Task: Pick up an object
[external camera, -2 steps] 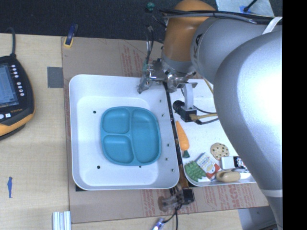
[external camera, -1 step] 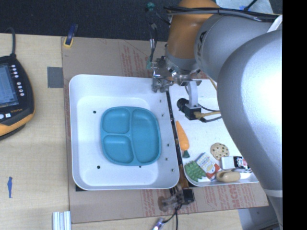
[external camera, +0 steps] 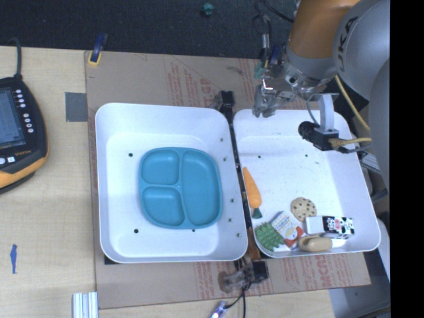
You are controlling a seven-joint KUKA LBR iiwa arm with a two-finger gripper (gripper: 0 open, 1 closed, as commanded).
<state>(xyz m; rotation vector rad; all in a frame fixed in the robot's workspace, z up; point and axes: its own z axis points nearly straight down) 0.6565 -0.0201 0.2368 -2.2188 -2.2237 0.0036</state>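
My gripper [external camera: 264, 106] hangs over the far left corner of the right bin [external camera: 318, 177], with nothing visible between its fingers. The objects lie well away from it, toward the bin's near side. An orange carrot [external camera: 251, 186] rests along the bin's left wall. A round cookie [external camera: 303, 208] lies near the middle front. Beside it are a green leafy piece [external camera: 267, 235], a small white and red packet [external camera: 286, 225], a tan bread roll [external camera: 315, 244] and a white carton with black marks [external camera: 334, 226].
The left bin [external camera: 119, 230] holds a blue divided plate [external camera: 180, 187]. A teach pendant [external camera: 16, 131] lies on the bench at the far left. A black clamp [external camera: 226, 101] sits between the bins at the far edge.
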